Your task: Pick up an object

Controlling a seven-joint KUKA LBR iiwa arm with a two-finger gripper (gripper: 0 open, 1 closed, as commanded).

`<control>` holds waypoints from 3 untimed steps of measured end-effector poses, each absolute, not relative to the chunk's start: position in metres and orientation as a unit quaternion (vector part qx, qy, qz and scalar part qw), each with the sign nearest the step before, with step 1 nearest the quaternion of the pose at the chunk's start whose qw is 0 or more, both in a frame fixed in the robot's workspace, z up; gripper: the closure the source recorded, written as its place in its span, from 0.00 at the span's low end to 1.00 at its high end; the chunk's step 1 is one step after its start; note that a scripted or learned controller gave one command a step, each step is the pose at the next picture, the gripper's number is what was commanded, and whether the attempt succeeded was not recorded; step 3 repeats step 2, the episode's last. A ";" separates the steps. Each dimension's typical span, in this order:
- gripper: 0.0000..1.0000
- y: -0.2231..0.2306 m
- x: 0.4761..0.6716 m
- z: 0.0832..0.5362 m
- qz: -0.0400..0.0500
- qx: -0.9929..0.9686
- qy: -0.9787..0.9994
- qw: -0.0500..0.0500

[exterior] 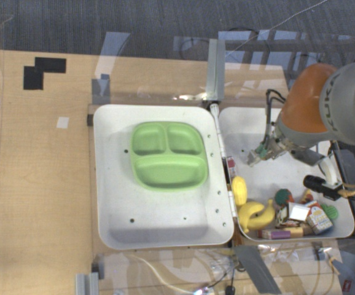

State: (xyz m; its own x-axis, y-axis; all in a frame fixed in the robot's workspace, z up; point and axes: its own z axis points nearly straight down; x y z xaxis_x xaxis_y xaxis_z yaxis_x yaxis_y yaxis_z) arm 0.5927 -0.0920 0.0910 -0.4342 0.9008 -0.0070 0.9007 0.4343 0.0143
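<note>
My gripper [255,157] hangs over the bare middle of the right bin [245,125], its tip pointing left and down, close to the floor. No object shows between its tips. The loose objects lie in a heap along that bin's front edge, below and to the right of the gripper: a yellow lemon [239,190], a yellow banana [257,215], a dark green ball [282,196], a white box [298,212], a small carton [318,219] and a purple marker [281,233]. The lemon lies nearest, a short way below the gripper.
A green divided plate [167,155] lies in the middle of the left bin [113,165]. A raised divider [222,165] separates the two bins. The grey arm with its orange band [306,103] covers the right bin's far right corner.
</note>
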 end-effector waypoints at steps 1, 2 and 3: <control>0.00 -0.094 0.593 0.091 0.004 0.532 0.846 0.009; 0.00 -0.099 0.624 0.090 0.004 0.606 0.795 0.005; 0.00 -0.099 0.624 0.090 0.004 0.606 0.795 0.005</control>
